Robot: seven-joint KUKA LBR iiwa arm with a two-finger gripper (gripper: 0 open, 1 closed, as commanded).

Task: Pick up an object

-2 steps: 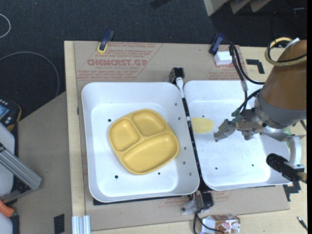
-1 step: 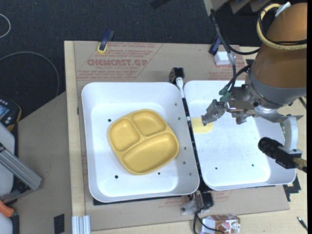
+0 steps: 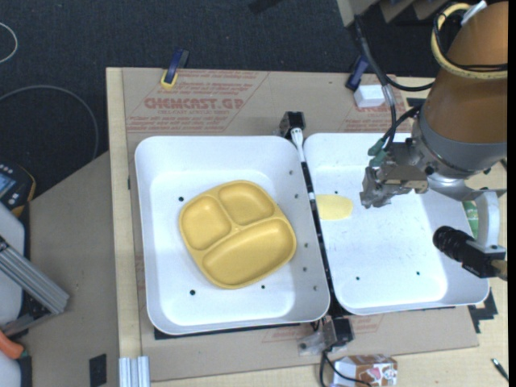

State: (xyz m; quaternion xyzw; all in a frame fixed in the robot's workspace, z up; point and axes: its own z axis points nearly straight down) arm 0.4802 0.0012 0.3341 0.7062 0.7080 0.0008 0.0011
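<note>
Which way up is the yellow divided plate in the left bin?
Upright: the divided plate shows its three hollow compartments facing up.

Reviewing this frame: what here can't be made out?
- Tool in the camera view: its fingertips are too small and dark to read; its state is unclear.
- Yellow item in the right bin: flat and pale, identity unclear.
- Green thing: cut off by the arm and the black handle.

Grey arm (image 3: pixel 463 147) w/ orange band (image 3: pixel 476 47), black cables (image 3: pixel 379 75).
</note>
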